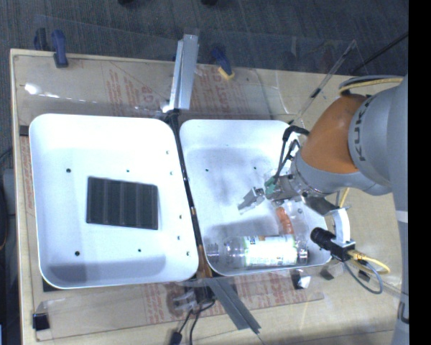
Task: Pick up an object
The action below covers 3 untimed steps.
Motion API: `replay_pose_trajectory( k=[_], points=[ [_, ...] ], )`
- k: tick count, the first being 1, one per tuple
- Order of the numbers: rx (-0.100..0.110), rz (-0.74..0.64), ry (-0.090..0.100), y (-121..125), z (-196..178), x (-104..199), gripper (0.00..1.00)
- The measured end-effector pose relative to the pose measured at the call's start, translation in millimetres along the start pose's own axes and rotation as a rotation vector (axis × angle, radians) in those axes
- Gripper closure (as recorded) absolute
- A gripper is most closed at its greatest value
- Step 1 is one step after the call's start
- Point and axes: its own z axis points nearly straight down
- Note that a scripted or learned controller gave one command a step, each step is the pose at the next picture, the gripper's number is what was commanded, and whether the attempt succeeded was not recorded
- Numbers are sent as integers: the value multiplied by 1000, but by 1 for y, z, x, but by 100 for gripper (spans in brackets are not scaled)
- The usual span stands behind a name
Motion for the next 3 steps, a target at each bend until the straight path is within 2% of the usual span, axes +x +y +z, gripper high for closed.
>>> replay_pose_trajectory(
  k=[1, 2, 3],
  points=[
    [-5, 184, -2, -24, -130, 39, 0],
    [-1, 161, -2, -33, -88, 12, 0],
    [-1, 48, 0, -17, -41, 5, 0]
  ],
)
